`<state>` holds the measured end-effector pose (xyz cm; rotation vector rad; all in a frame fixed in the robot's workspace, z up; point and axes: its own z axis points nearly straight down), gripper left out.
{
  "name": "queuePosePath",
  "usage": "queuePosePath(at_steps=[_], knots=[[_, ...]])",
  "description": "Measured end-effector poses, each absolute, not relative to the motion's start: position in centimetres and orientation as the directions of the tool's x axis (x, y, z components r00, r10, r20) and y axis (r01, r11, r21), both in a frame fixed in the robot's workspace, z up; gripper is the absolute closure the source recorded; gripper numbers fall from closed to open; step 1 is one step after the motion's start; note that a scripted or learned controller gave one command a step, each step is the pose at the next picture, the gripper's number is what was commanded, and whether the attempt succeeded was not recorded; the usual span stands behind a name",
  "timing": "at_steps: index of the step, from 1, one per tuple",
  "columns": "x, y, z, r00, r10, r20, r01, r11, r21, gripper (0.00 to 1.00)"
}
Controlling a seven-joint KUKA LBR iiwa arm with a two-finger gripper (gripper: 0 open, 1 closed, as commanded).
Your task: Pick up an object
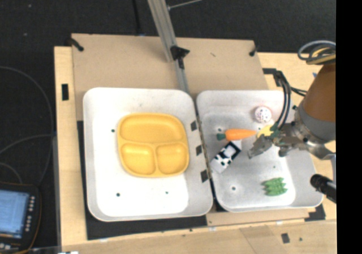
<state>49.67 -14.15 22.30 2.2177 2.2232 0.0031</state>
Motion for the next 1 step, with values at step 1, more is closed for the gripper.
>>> queuePosePath(at_steps=[1], knots=[[49.67, -14.17, 22.31, -0.001, 1.000, 0.000, 1.000, 0.001, 0.003, 0.00]])
